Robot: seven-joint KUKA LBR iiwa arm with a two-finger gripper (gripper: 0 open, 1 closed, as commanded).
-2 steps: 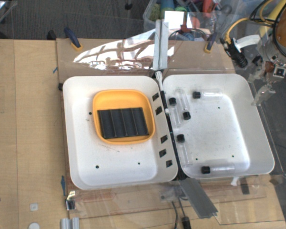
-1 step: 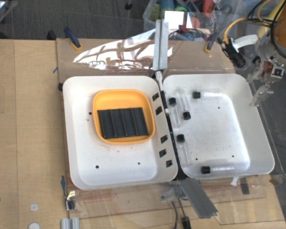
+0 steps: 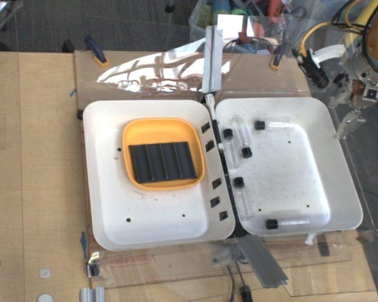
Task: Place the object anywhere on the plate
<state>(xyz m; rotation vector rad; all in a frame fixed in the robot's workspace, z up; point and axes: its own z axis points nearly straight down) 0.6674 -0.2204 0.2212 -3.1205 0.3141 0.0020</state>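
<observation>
**Dark block already lying on the plate, arm parked off to the side**

In the camera view, look first at the left bin (image 3: 104, 181). The orange plate (image 3: 136, 133) sits a little above its centre, and the dark ridged block (image 3: 162, 162) lies flat inside it. The block's grooved face is up and its whole outline falls within the rim. It is well placed: the raised rim surrounds the block on all sides, so it has nowhere to slide. Judged from this, your task looks finished, since any spot on the plate counts.

The right bin (image 3: 315, 168) holds several clear tubes with black caps (image 3: 239, 138), scattered along its left and lower edges. They are well apart from the plate and play no part here.

The gripper (image 3: 356, 102) hangs beyond the right bin's upper right corner, over the tabletop (image 3: 31, 168) edge rather than over either bin. Nothing of the task is near it. You cannot tell from this angle whether the jaws stand apart or together, as that corner is cluttered with cables. Keeping the arm out there leaves you an unobstructed look at both bins, which is useful for checking the result.
</observation>
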